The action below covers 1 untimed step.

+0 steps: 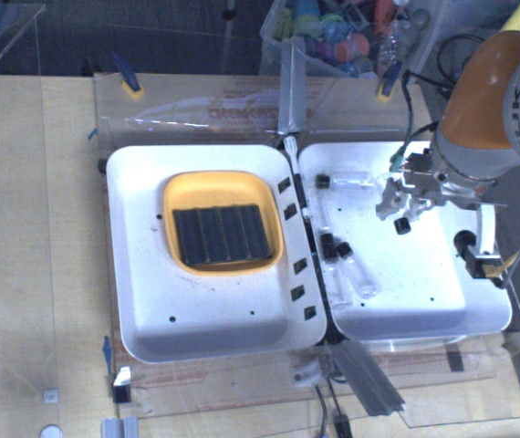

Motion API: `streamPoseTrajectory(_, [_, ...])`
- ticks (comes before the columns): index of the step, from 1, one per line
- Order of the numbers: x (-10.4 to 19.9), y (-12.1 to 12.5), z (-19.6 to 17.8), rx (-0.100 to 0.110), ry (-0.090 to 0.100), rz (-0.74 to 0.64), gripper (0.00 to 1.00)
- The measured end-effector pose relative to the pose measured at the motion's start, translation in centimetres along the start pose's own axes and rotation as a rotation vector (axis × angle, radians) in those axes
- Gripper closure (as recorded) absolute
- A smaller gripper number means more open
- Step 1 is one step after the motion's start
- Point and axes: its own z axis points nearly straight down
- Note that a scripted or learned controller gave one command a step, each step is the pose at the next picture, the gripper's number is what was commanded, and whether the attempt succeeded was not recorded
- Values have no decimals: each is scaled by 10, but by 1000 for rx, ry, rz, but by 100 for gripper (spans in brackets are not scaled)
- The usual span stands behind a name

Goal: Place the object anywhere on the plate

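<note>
Pale wooden surface (23, 245) carries the two white bins side by side, and behind them stands a clear box of coloured toys (351, 12).

In the left bin (132, 318) sits the yellow plate (176, 190), about in the middle of the bin floor. I think it is put there so that a drop from above has room on every side. On the plate lies a dark ridged slab (222, 234), which I judge to be the task's object. It rests flat and fills most of the plate's hollow, with the raised rim around it, so it should not slide off. Its long axis runs left to right in the view, a little tilted, parallel to the plate's longer side. The ridges run across it, from the far edge to the near edge. If this is really the object, the placing looks done.

Along the divider (301, 235) between the bins are small black blocks.

In the right bin (479, 313) lie two small clear pieces with black ends, one near the far left corner (344, 182) and one near the divider (353, 272), both well apart from the plate.

The gripper (404, 210) hangs over the far half of this bin, and the arm (488, 99) comes in from the right. I see nothing in the jaws, and I cannot tell if they are wide or narrow.
</note>
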Motion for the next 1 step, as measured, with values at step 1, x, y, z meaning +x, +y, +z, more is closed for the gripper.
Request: streamPoseTrajectory(1, [13,25,-21,-6,0,-237,100])
